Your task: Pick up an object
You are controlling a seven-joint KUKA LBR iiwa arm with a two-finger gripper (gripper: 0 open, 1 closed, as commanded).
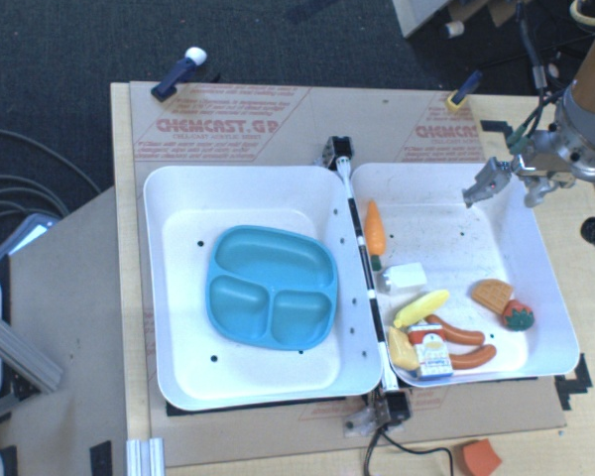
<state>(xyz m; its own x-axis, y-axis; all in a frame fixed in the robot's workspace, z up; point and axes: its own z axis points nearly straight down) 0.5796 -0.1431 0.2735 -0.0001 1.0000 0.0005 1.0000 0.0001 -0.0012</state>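
My gripper (506, 188) hangs over the far right corner of the right bin (535, 241), its fingers spread open with nothing between them. The toy food lies away from it, toward the bin's near and left sides. An orange carrot (375, 228) rests against the left wall. A white block (407, 277) and a yellow banana (420, 307) lie below it. Two sausages (458, 335), a small carton (434, 357) and a yellow wedge (402, 349) crowd the near edge. A bread piece (493, 294) and a red strawberry (519, 316) sit at the right.
The left bin (178, 266) holds a blue divided plate (273, 288). A black clamp (338, 151) joins the bins at the far side. A blue-handled tool (178, 75) and a yellow-tipped tool (464, 89) lie on the board behind. An orange block (479, 456) sits near the front.
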